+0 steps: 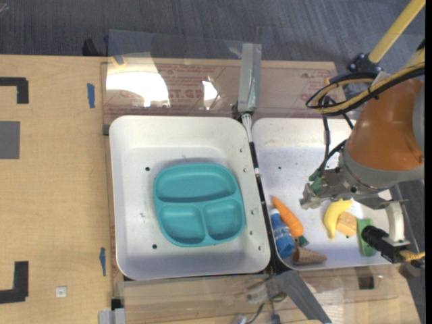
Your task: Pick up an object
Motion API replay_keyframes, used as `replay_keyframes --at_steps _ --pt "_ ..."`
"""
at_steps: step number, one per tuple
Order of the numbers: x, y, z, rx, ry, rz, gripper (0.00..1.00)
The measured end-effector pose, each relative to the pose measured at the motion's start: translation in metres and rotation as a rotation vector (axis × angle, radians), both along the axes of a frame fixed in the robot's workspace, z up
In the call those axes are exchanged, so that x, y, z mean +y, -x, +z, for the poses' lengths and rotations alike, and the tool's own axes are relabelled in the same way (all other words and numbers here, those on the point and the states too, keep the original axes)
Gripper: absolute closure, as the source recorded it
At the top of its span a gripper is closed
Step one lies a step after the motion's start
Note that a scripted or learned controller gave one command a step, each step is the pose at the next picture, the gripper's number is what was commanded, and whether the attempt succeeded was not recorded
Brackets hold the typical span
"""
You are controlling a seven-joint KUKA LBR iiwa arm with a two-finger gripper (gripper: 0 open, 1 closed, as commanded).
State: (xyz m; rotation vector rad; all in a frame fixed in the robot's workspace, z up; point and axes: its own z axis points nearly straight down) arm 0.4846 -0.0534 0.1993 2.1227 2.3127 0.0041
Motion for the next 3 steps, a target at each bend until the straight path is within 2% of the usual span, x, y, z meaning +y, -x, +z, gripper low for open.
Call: replay_keyframes --at_steps 1,2,3 --pt "-0.023 -0.017 -0.015 0.003 0.001 0.123 1.0" --pt "-0.023 -0.017 -0.015 0.002 0.001 0.123 0.0" --pt "-0.048 -0.019 -0.09 -0.018 0.003 0.232 0.0"
